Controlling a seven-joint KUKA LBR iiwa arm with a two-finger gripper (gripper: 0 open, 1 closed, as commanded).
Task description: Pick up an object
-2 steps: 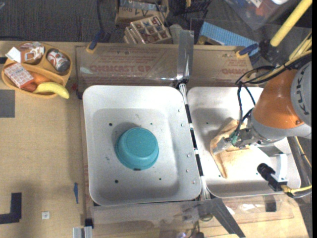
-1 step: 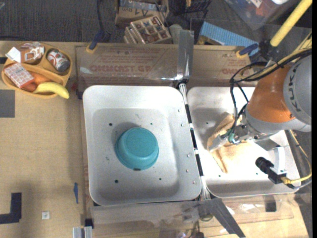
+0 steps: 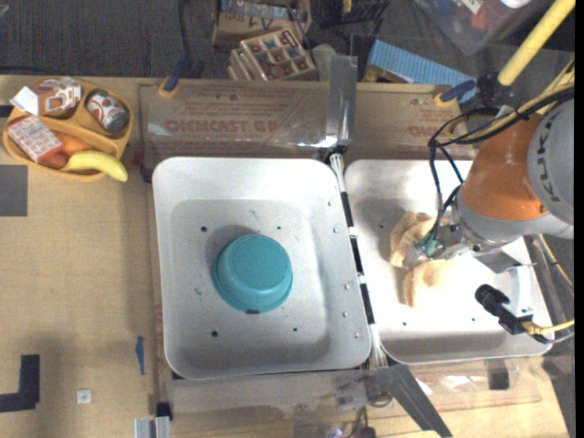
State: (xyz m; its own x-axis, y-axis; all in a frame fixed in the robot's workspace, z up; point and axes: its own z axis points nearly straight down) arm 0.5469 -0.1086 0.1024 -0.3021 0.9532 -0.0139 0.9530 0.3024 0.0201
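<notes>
Two white bins side by side on the bench. Left bin (image 3: pixel 182 199) has one teal bowl (image 3: pixel 254 273) sitting upside down near its middle, well apart from the arm. Right bin (image 3: pixel 383 190) has a pale tan object (image 3: pixel 412 245) — looks like two lobes, one upper-left and one lower, overexposed, so I can't tell what it is or whether it's one piece or two. The arm (image 3: pixel 511 185) comes in from the right, orange band above the wrist, cables looped over it. Gripper (image 3: pixel 432 247) is down in the right bin, right at the tan object, between the two lobes. Can't tell the jaw state — the tip is small, dark and washed out against the bright bin floor, and nothing shows clearly whether the object is clamped or just touched. Outside the bins: a yellow tray (image 3: pixel 64 144) at top left holding a banana (image 3: pixel 97 163) and some small packets, and a cardboard box (image 3: pixel 237 121) behind the bins.
</notes>
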